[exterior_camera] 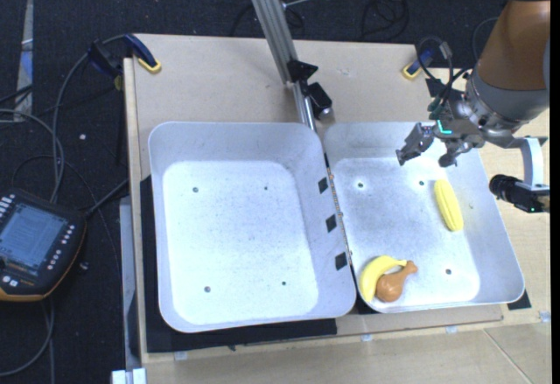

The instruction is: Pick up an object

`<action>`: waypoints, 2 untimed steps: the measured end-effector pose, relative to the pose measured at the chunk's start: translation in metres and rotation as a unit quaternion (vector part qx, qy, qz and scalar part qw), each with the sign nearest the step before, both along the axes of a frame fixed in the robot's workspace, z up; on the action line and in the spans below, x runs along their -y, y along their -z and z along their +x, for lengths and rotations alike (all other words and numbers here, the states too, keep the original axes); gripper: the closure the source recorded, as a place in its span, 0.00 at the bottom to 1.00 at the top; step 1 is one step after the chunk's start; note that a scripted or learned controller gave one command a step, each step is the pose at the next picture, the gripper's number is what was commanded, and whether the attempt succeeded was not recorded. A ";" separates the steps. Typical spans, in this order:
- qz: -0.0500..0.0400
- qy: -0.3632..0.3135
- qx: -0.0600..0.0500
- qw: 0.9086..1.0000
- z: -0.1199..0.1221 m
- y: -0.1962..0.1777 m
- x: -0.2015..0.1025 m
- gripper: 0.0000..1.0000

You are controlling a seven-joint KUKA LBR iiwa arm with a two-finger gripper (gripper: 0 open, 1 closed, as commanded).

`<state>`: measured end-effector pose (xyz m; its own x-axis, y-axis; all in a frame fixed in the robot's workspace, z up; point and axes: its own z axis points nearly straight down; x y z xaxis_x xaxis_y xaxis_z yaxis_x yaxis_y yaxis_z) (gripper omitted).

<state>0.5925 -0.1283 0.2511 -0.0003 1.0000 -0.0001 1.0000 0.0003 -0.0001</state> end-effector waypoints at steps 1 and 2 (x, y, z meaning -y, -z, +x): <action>0.000 0.000 0.000 1.000 0.000 0.000 0.000 0.00; 0.000 0.000 -0.002 1.000 0.003 0.043 0.001 0.00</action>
